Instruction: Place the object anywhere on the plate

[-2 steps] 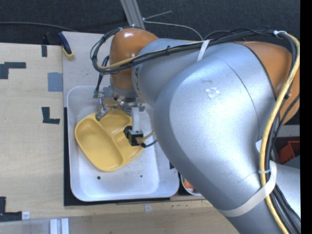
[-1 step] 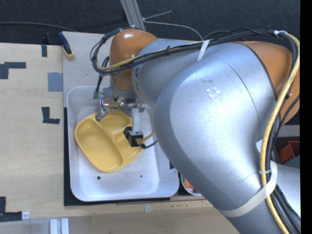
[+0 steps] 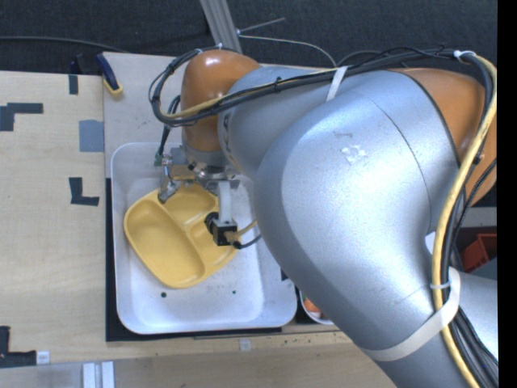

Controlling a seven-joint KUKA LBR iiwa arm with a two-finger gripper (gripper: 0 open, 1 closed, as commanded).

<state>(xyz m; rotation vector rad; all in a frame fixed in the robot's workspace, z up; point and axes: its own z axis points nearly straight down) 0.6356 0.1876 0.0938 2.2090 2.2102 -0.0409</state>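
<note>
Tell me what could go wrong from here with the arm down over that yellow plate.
1. The gripper sits low over the yellow plate; pressing further could tip or shove it, since the plate lies askew in the white bin.
2. The arm hides the object, so a drop could land off the plate unseen.

The arm (image 3: pixel 363 184) is a bulky, smooth grey casing with orange sections near the wrist (image 3: pixel 206 87). Black and yellow cables (image 3: pixel 464 176) run along it, fastened by white ties.
</note>
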